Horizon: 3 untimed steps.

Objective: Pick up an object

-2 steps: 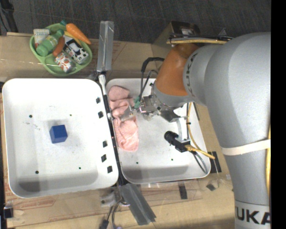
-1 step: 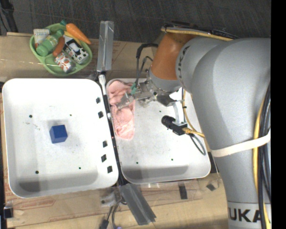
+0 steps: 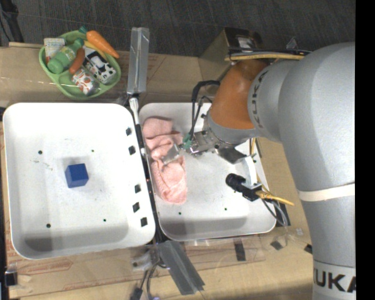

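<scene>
In the right shallow white bin [image 3: 237, 220], the two-finger gripper [image 3: 173, 157] sits right on top of the crumpled pink cloth [image 3: 165, 167], approx mid-cloth, by the bin's left wall. Finger state: can't tell. Small blue cube [image 3: 77, 175] lies in left white bin [image 3: 25, 161], well apart.

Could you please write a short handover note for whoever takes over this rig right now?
End effector: down in the right bin, over the middle of the pink cloth; whether it is open or shut cannot be told from this view.
Things: the pink cloth lies along the right bin's left wall. A blue cube sits alone in the left bin. A green bowl of toy food stands on the bench behind the left bin.
Done: approach to the cloth.
Left: confirm a grasp, then lift.
</scene>
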Tool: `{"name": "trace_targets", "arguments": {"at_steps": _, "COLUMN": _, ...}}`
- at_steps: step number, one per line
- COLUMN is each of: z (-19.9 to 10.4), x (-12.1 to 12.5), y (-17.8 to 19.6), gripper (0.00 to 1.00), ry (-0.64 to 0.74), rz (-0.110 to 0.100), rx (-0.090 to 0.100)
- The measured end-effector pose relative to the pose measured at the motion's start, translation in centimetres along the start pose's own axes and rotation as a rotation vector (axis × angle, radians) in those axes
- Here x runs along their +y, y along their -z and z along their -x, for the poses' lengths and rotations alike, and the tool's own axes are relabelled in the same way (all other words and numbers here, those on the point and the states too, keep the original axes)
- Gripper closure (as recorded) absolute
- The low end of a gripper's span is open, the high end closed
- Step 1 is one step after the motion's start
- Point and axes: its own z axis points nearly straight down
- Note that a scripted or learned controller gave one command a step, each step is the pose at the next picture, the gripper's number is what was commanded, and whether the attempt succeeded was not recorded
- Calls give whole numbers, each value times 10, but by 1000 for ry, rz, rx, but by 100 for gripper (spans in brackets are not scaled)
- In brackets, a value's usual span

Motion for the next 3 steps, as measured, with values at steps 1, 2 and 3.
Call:
{"name": "trace_targets", "arguments": {"at_steps": 1, "z": -15, "x": 20, "y": 0, "gripper": 0, "ry": 67, "rz": 0, "rx": -3}}
{"name": "trace_targets", "arguments": {"at_steps": 2, "z": 29, "x": 22, "y": 1, "gripper": 0, "ry": 146, "rz": 1, "rx": -1}}
{"name": "trace_targets", "arguments": {"at_steps": 3, "z": -11, "x": 25, "y": 82, "gripper": 0, "ry": 271, "rz": -6, "rx": 1}}
